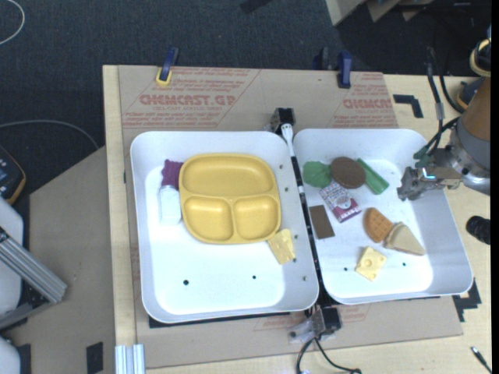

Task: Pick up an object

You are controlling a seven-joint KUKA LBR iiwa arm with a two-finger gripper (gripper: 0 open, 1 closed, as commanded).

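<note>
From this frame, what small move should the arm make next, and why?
Probably shift the gripper toward the view's left and down over the waffle cone. The gripper sits over the right edge of the right bin, with no item seen between its fingers, and the cone lies nearby with bare floor around it.

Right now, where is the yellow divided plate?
The yellow divided plate lies in the left bin, toward its far side, with a purple item at its left edge and a cheese wedge at its near-right corner.

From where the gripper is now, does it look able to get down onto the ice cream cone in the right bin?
Probably yes. The gripper hangs over the right bin, just up and right of the ice cream cone, with bare bin floor around the cone's right side and nothing lying on top of it.
</note>
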